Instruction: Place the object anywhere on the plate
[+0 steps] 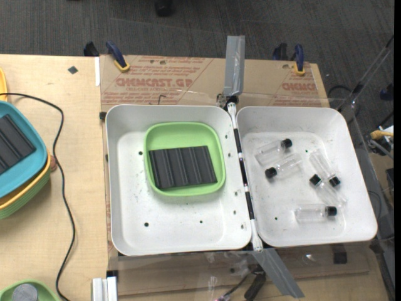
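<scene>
My pincer sits outside this picture, so its state is unknown. Clear vials [285, 166] lie in the right bin [357, 168]; the green plate [185, 133] waits left.

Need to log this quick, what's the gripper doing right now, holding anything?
Gripper: cannot be told from this camera view. Clear vials lie in the right bin; green plate sits in the left bin.

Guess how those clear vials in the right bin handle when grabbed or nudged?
The vials look like clear round tubes lying on their sides, so probably roll when nudged. Smooth walls may slip in a pinch. They look small and empty, so likely light. The right bin floor is flat, offering little to stop them.
</scene>
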You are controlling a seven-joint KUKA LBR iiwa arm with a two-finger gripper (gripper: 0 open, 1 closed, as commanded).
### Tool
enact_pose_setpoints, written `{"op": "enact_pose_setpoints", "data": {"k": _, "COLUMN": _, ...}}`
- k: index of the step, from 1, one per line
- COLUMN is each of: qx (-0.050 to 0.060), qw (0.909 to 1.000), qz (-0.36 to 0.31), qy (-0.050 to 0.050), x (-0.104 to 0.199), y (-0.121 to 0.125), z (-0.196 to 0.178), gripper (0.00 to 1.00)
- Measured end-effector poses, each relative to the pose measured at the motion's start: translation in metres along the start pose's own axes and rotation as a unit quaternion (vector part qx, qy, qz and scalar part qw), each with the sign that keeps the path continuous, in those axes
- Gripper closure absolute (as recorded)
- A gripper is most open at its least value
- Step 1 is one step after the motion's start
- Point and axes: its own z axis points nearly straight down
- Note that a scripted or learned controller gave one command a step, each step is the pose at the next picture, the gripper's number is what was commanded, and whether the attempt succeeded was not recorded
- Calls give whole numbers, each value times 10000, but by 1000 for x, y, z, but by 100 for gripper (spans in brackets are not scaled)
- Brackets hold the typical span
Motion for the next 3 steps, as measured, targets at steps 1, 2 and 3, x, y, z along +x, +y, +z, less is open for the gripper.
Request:
{"op": "enact_pose_setpoints", "data": {"k": 1, "qx": -1, "qw": 10000, "qz": 7, "qy": 1, "x": -17, "y": -3, "z": 3, "gripper": 0}}
{"op": "enact_pose_setpoints", "data": {"k": 2, "qx": 2, "qw": 10000, "qz": 11, "qy": 1, "x": -17, "y": -3, "z": 35, "gripper": 0}}
{"op": "enact_pose_setpoints", "data": {"k": 3, "qx": 5, "qw": 10000, "qz": 10, "qy": 0, "x": -17, "y": -3, "z": 41, "gripper": 0}}
